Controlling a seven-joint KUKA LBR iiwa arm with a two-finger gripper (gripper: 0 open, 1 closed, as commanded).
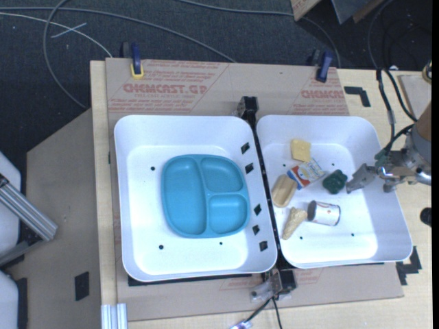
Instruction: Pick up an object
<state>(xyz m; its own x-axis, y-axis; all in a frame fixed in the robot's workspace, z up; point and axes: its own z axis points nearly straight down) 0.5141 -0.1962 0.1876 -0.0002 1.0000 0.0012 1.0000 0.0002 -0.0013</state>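
Bins, white and shallow, are counted as two; "CHEMCAST" is printed on the table. Jaws' state cannot be told.

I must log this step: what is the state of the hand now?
Hand: above the right bin, near the dark green object; open or closed cannot be told.

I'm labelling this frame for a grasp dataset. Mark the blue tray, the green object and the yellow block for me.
blue tray (pixel 204 195): camera view, on the ridge between its compartments.
green object (pixel 335 181): camera view, on its middle.
yellow block (pixel 300 149): camera view, on its top face.
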